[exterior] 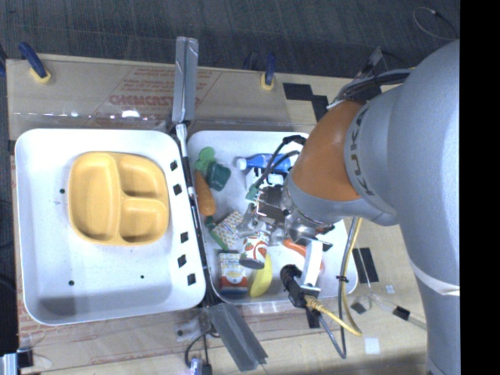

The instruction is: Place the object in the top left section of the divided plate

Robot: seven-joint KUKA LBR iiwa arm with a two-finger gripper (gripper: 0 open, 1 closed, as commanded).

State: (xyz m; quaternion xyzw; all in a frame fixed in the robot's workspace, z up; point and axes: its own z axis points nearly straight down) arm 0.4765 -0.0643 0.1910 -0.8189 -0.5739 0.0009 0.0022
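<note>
Gripper [254, 233]: down in the right bin's clutter — whether it grips anything, I cannot tell.
Beneath it: a banana [262, 280], a small carton [230, 272] and a patterned packet [227, 226], crowded together.
Risk: judging by the crowding, a neighbour may get dragged up or the pick may slip.
Beyond, to its left: an orange carrot-like piece [205, 198] and a green toy [212, 169].
Right bin [234, 141]: holds all these.
Far left: left bin [39, 233] with the yellow divided plate [119, 197], sections bare — no object in its top left section.

Yellow divided plate [117, 196] in a white bin [47, 287]; orange carrot [205, 196], yellow banana [262, 281], green cup [212, 170].
</note>
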